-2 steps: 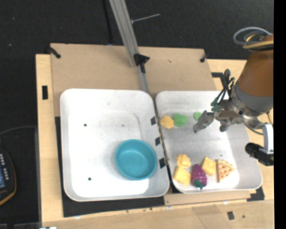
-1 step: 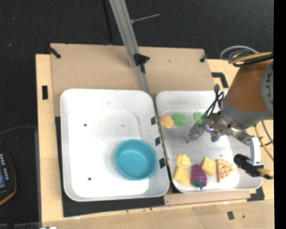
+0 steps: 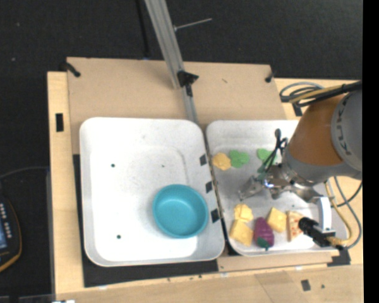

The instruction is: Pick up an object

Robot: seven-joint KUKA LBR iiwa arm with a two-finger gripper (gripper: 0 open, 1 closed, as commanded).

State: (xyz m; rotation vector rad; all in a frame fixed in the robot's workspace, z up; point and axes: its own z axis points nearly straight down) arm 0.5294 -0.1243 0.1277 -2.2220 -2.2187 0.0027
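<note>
Roughly, left to right:
Tabletop (image 3: 60,169): carries two white bins side by side.
Left bin (image 3: 114,144): holds a blue bowl (image 3: 179,211) near its front right corner.
Right bin (image 3: 240,131): holds a yellow piece (image 3: 222,161), two green pieces (image 3: 239,159) (image 3: 264,154), yellow blocks (image 3: 242,225) (image 3: 276,219), a purple toy (image 3: 263,231), and a slice-shaped piece (image 3: 294,225).
Claw (image 3: 265,187): low over the right bin's middle; I cannot tell whether it is apart or together.
Arm (image 3: 319,137): reaches in from the right.
</note>
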